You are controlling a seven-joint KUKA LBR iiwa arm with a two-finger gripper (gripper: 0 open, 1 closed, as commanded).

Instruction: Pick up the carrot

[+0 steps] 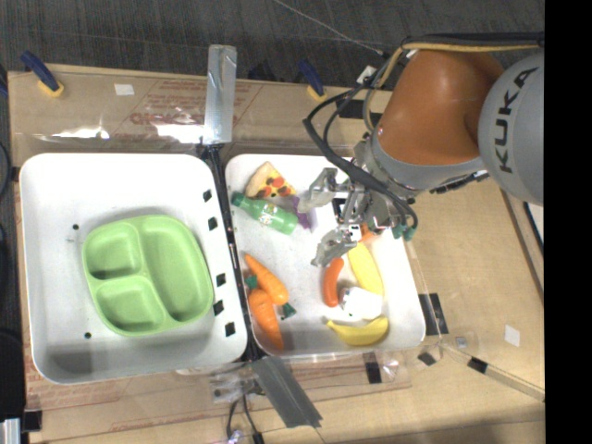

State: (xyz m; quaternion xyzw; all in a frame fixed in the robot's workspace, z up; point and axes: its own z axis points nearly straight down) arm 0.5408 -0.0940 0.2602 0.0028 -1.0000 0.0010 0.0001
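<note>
Here, two shallow white bins sit side by side on the desk (481, 276). The left bin (46, 248) holds a green divided plate (146, 273) with three compartments, lying near the bin's centre. The right bin (407, 276) holds the loose items. The carrot (262, 283) lies along that bin's left wall, in its lower left part, with a second orange, carrot-like piece (265, 320) just below and touching it; the two cannot be clearly separated where they meet. At the bin's upper left lies a pizza slice (269, 182), and just below it a green bottle (266, 214) on its side, with a purple item (305, 213) at the bottle's right end. On the right side of the bin an orange-red chili-shaped item (332, 283) lies beside a yellow piece (365, 266), above a white item (361, 302) and a banana (359, 330) near the lower wall.

The grey arm (435, 109), with its orange band, reaches in from the right and hangs over the upper right part of the right bin. The end effector (331, 218) points leftward over the bin's middle, its two metal fingers (323, 185) spread apart with nothing between them. It is well apart from the carrot, closer to the chili-shaped item and the bottle.
</note>
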